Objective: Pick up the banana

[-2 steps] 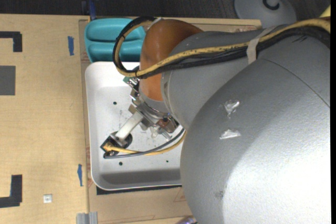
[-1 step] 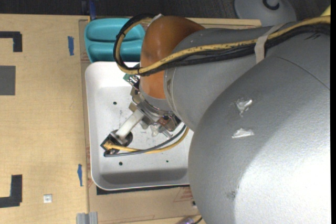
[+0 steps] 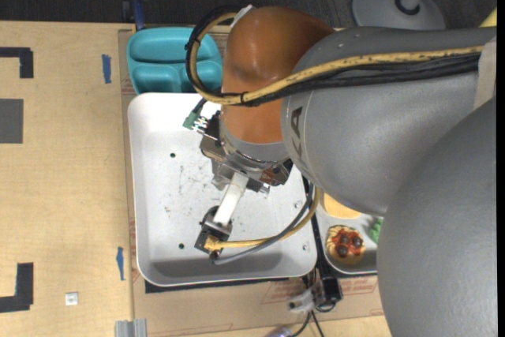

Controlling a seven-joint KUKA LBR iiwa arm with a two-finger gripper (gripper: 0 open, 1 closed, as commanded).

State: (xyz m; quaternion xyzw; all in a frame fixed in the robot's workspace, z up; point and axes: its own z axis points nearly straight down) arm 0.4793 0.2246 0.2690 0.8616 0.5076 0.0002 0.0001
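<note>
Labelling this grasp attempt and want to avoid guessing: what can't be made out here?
Right bin: camera view, mostly covered by the arm.
Banana: a yellow sliver at the arm's edge may be it; too little shows.
Gripper: camera view, its own wrist hides what it holds, if anything.
Red item: too small to name.

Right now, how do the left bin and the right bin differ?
The left bin is nearly whole in view; the right bin is mostly hidden under the arm. The left bin's visible floor is bare and scuffed; the right bin's visible corner holds a red-orange thing and something yellow. Both bins are white and shallow, with rounded corners.
</note>
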